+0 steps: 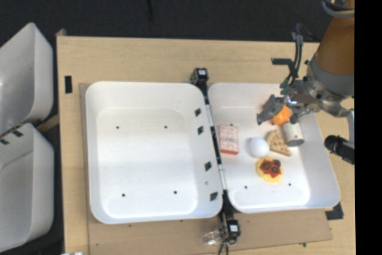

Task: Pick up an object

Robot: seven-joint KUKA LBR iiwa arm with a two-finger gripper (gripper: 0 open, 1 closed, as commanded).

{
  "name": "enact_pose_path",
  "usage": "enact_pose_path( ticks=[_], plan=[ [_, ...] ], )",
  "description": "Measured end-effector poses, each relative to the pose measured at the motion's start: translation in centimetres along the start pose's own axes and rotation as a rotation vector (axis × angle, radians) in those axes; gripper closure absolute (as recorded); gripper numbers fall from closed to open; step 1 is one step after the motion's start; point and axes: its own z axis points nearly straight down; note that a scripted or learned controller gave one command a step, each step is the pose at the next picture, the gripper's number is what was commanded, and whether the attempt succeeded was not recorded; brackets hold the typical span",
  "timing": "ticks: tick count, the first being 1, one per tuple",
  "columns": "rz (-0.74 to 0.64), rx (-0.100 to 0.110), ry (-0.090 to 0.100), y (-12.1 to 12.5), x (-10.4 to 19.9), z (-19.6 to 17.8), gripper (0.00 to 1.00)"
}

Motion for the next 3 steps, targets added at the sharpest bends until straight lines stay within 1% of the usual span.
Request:
enact_pose_path(
  ticks=[1,2,3],
  plan=[
    [-0.001,-0.002,-0.001,0.1,-0.1,-1.1,1.00],
    [0.005,0.005,0.001,-4.7,2.3,2.8,1.00],
    [-0.008,-0.008,0.002,-4.8,10.4,-4.5,1.00]
  ],
)
